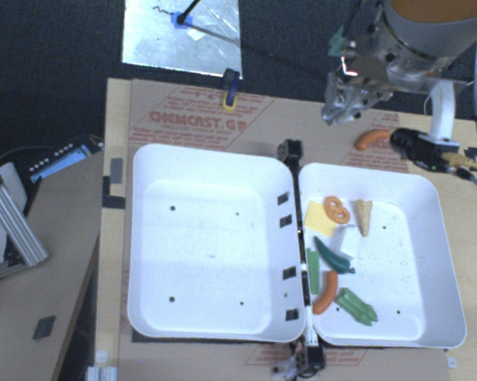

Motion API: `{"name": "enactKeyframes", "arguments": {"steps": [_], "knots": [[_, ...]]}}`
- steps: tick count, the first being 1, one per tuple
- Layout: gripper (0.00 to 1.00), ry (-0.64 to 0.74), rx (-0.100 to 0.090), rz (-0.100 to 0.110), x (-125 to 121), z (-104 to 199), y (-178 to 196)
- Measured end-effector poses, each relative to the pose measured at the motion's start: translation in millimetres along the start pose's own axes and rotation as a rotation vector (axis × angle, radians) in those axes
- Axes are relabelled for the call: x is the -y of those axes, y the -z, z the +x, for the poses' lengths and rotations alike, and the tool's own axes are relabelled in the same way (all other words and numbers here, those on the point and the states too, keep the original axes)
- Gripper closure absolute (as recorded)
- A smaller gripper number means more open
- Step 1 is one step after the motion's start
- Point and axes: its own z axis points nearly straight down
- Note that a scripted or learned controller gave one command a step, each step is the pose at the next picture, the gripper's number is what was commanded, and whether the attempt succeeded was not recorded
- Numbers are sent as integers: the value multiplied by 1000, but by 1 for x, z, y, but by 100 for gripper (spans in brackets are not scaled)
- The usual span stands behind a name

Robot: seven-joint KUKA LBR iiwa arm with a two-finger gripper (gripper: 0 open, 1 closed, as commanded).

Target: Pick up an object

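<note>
The claw (343, 112) hangs high above the counter (195, 116), behind the right bin (442, 267). I cannot tell if it is open. The toy foods (like the orange ring (336, 209)) lie there; go straight down over one.

Both white bins (214, 184) look smooth, glossy plastic; the board (203, 119) beneath looks matt brown cardboard.

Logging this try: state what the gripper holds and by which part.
Nothing visible in it. The gripper hangs above the bench beyond the right bin, apart from the toy food.
</note>
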Motion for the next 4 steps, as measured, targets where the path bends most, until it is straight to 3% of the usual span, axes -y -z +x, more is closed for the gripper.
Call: {"name": "enactKeyframes", "arguments": {"steps": [1,2,4], "knots": [[100,-2,2,1,-58,46,62],[100,-5,2,8,-70,67,81],[100,-5,4,11,-70,72,79]]}}
